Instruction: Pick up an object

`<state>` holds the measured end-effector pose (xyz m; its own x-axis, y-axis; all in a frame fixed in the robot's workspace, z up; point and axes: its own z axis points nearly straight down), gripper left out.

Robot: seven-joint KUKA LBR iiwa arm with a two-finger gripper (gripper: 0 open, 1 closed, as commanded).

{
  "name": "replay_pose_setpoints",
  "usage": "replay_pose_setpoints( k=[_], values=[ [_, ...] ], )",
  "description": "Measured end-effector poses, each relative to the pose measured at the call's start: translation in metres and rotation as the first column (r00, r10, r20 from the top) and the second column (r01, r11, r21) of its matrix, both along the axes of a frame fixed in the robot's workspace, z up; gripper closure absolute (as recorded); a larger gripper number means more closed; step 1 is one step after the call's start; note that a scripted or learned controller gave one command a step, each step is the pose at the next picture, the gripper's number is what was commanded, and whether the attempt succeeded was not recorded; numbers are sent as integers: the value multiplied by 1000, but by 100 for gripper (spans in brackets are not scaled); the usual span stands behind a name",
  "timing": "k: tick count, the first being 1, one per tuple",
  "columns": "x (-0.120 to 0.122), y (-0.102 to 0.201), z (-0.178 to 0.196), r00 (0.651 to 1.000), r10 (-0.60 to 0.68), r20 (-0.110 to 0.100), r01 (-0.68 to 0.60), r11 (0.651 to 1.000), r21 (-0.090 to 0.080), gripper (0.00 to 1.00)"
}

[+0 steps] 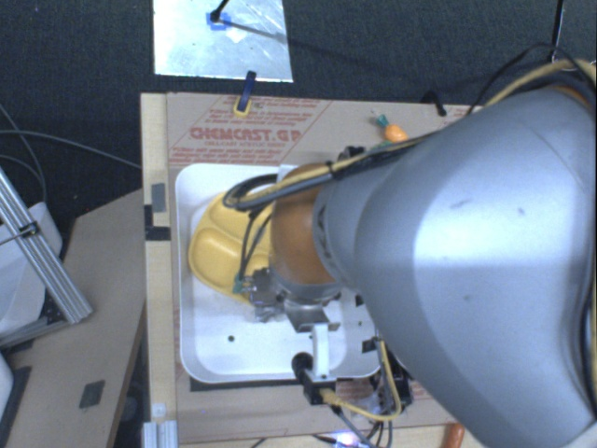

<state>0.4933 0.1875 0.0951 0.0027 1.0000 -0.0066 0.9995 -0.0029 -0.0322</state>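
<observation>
My tool (272,299) hangs low over the white bin (207,355), right beside the yellow object (216,247) lying in it; whether it's open or gripping, I can't tell.

Note: you see the grey robot arm with an orange band (466,250) hanging over the shallow white plastic bin (201,343). It partly hides a rounded yellow plastic object (216,245) at the bin's left side. The bin sits on a printed brown cardboard sheet (280,124), and a small orange item (395,133) lies at the sheet's far edge.

White bin (224,351) floor is clear on the near side of the yellow object (215,248). The arm (466,250) obstructs its right side.
</observation>
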Motion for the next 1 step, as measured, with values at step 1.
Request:
replay_pose_setpoints(
  k=[1],
  values=[
    [70, -7, -13, 1000, 4, 25, -4, 1000, 4, 100]
  ],
)
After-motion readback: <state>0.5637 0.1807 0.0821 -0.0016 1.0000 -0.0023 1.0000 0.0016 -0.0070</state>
